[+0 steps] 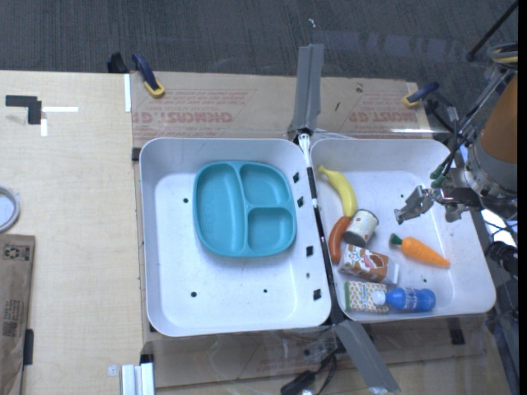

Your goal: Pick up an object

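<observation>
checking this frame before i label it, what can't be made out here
- Gripper, camera view: small and dark over the right bin; whether its fingers are open or shut cannot be told.
- Arm: cut off by the right edge.
- Carton: print too small to read.
- Blue bottle: label blurred.
- Small can: it hides part of the orange-red thing beside it, which is unclear.
- Roll of tape: cut off by the left edge.
</observation>
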Motion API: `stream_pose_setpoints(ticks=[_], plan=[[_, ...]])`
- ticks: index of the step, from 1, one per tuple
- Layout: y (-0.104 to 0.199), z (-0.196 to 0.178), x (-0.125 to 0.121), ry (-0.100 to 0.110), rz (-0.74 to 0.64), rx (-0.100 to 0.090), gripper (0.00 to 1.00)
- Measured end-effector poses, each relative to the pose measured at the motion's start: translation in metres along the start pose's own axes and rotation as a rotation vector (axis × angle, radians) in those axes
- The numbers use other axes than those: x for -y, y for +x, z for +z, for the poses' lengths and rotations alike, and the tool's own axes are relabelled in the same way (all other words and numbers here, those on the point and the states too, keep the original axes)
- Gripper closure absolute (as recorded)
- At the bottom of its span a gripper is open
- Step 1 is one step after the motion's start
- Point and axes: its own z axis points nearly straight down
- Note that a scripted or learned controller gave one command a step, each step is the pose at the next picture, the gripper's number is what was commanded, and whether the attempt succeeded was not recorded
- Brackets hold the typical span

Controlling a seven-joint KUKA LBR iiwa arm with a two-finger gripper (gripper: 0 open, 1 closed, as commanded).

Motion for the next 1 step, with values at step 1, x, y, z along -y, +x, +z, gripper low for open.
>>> stream_pose_setpoints(ticks=[1], plan=[[-0.0313, 0.1257, 0.0136, -0.008, -0.084, 0.003, 0.00]])
